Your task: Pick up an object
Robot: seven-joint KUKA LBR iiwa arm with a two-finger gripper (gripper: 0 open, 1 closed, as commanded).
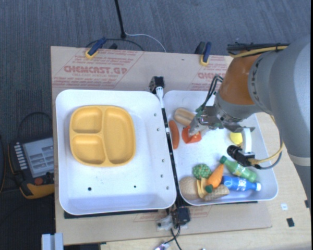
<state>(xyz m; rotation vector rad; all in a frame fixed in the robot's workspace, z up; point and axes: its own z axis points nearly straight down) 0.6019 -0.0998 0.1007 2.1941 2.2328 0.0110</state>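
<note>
End effector [194, 129] touching red toy [190, 136] in right bin [268, 189]

Arm [281, 82] cut off at 3 o'clock edge. Gripper [197, 125] covers part of red object [192, 136]; finger state unclear. Yellow item [236, 137] half hidden.

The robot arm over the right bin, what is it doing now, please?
The grey arm reaches in from the right, and its gripper is low in the right bin, at a red-orange toy food piece beside a tan bread roll. Whether it holds the piece cannot be told. More toy food lies at the bin's near end. The left bin holds a yellow divided plate.
</note>
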